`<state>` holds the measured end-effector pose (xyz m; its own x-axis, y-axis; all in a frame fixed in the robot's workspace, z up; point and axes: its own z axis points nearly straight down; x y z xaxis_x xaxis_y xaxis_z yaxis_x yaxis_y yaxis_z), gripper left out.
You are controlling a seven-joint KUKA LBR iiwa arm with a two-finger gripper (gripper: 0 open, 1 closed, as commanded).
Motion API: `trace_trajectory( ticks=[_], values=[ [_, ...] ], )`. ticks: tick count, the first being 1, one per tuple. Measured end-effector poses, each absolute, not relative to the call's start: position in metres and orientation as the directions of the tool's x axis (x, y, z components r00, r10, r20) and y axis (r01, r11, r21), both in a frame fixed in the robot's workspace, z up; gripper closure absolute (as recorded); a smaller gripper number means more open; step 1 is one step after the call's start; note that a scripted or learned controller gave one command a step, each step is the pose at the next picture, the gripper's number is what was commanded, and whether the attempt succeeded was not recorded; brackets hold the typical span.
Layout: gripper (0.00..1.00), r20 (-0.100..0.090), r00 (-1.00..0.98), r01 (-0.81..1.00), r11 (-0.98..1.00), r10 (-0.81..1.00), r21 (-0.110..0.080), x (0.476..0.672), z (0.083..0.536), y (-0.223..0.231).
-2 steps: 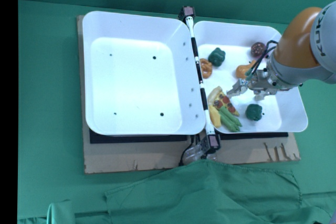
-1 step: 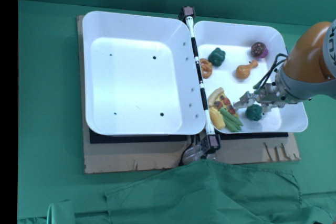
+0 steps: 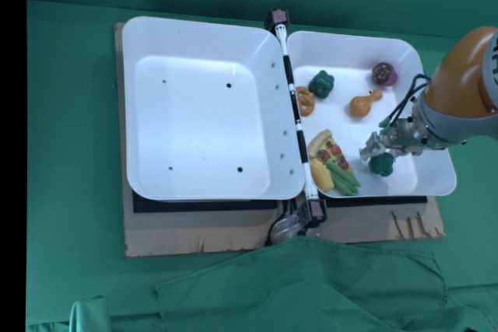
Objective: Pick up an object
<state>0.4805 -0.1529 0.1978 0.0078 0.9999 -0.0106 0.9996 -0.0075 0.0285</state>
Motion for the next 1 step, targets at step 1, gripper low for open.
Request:
trace_trajectory(
  ticks=[1],
  values=[
    [1.00, -0.004, 0.021, 1.000, -0.021, 1.000, 0.009, 0.4730, 0.2575, -0.1540]
  ],
)
